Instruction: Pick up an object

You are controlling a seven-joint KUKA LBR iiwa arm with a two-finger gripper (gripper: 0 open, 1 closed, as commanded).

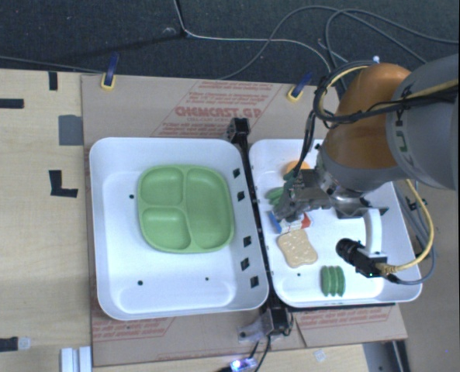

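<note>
The end effector [295, 200] hung low in the right white bin [392, 289]; its opening could not be determined. Just below lay a tan, toast-shaped flat piece [297, 249], judged light, stiff, best pinched across its narrow edges.

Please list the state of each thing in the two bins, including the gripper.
green divided plate: flat in the left bin, compartments bare.
cracker-like tan piece: flat in the right bin.
green ridged piece: lying near the right bin's front edge.
gripper: low over small items in the right bin; grasp unclear.
</note>
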